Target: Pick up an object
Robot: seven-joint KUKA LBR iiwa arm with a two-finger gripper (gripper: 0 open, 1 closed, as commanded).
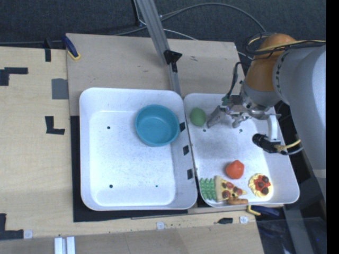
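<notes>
In the right bin (pixel 275 165) lie a green ball (pixel 197 116) at the far left corner, a red tomato-like piece (pixel 234 169), a pizza slice (pixel 231 190), a green ridged piece (pixel 207 188) and a small round tart (pixel 260 184) along the near edge. A blue bowl (pixel 157 125) stands in the left bin (pixel 106 163). My gripper (pixel 223 123) hangs over the far part of the right bin, just right of the green ball. It is open, with its fingers spread and nothing between them.
A slanted metal pole (pixel 159 33) rises from the gap between the bins at the back. Black cables (pixel 267 144) loop beside the wrist on the right. The bin walls meet just left of the green ball.
</notes>
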